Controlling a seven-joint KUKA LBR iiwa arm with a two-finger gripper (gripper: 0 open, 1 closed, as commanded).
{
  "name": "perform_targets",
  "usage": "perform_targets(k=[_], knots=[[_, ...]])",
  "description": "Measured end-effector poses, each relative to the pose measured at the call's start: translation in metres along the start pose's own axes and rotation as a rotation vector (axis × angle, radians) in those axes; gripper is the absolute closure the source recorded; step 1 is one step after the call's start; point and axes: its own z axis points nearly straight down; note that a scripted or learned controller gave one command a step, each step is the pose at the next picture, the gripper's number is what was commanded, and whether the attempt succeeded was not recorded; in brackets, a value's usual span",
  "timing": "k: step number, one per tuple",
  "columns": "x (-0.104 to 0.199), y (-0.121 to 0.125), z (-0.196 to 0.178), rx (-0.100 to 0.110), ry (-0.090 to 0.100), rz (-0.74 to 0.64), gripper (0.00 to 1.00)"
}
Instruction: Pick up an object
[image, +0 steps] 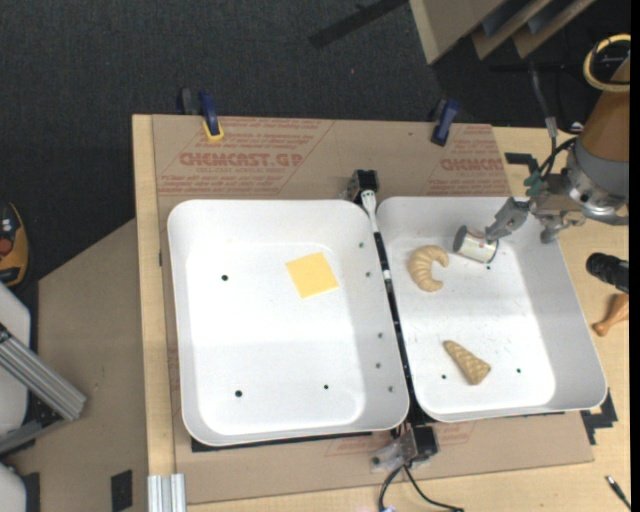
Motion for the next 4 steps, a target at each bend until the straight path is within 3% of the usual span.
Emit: perform_targets(k=[1, 2, 3, 4], knots=[[0.023, -0.001, 0.075, 0.006, 0.002, -0.002, 0.00], [-0.031, -0.053, -0.195, -0.021, -0.010, 0.003, 0.00], [0.024, -0.030, -0.095, 0.007, 0.003, -0.005, 0.00], [0.077, -0.086, -0.015, 0.009, 0.004, -0.002, 0.00]])
